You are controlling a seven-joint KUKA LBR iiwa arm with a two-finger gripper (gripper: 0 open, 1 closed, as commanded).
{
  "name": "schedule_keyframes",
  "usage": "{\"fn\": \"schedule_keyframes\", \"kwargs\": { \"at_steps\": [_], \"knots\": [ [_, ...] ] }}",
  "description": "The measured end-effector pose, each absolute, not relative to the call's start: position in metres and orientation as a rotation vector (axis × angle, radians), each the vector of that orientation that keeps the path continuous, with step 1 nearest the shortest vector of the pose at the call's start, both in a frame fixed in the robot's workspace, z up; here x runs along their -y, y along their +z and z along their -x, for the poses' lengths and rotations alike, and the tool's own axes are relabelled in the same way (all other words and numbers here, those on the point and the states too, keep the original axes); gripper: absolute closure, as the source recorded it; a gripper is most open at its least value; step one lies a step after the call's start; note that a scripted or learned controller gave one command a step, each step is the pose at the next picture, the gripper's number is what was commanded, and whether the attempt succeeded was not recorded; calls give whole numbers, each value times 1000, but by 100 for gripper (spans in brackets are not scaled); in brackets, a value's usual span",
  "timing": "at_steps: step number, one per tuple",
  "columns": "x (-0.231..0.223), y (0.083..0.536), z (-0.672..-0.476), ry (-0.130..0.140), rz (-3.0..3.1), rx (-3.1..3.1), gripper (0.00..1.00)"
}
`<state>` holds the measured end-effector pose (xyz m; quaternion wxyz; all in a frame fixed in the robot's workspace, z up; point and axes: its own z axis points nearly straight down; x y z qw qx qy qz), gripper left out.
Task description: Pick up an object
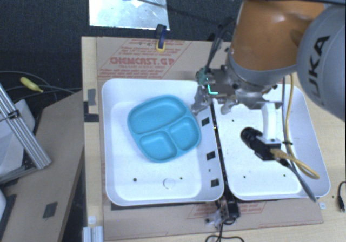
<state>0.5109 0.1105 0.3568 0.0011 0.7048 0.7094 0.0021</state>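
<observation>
Brown cardboard covers the table [141, 60] under two white bins [246, 181]. One blue plate [164, 127] with three compartments lies flat in the left bin [116, 143], its upper right rim just beside the claw [203, 96]. If the claw is spread or pressed together, I cannot tell. The plate seems light, stiff, slippery plastic; its raised rim is probably the place to pinch.

Bench [59, 149], pale top. Bearing: one brown cardboard sheet [141, 58] with red lettering. On the sheet: two shallow white bins, left bin [121, 179] and right bin [254, 179], close side by side.
</observation>
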Motion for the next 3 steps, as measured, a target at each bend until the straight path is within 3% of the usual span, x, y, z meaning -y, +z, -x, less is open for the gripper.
{"fn": "schedule_keyframes", "kwargs": {
  "at_steps": [1, 2, 3],
  "knots": [
    [-149, 418, -548, 16, -2210, -2226, 0],
    [-209, 443, -484, 9, -2209, -2235, 0],
    [-216, 540, -521, 20, -2211, -2224, 0]
  ]
}}
